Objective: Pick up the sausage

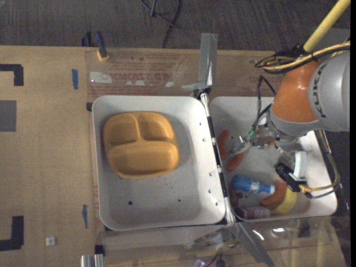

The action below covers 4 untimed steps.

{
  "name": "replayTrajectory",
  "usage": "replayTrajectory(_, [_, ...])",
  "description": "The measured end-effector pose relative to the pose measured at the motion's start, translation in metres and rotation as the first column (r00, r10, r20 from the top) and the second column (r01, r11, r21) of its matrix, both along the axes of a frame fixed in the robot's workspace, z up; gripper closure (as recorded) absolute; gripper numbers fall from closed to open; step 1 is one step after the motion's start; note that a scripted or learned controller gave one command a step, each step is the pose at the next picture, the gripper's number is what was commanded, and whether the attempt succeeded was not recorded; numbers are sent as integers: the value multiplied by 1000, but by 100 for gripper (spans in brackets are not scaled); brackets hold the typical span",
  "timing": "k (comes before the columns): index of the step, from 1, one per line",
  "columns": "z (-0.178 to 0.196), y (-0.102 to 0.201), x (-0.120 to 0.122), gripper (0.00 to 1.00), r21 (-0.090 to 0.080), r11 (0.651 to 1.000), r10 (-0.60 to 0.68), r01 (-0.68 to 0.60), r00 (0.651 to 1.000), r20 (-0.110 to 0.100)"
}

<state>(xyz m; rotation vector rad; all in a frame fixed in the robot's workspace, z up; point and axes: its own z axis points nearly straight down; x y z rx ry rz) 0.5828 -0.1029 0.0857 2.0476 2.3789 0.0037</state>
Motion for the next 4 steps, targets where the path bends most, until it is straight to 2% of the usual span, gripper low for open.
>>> replayTrajectory(1, [9,1,2,100,2,1000,-1,1,1000,3])
replayTrajectory(2, [173,69,24,100,-1,984,180,-180,984,-2])
replayTrajectory(3, [172,70,24,0,-1,984,180,-180,984,-4])
replayTrajectory(4, [97,16,25,0,0,984,176,-176,984,-6])
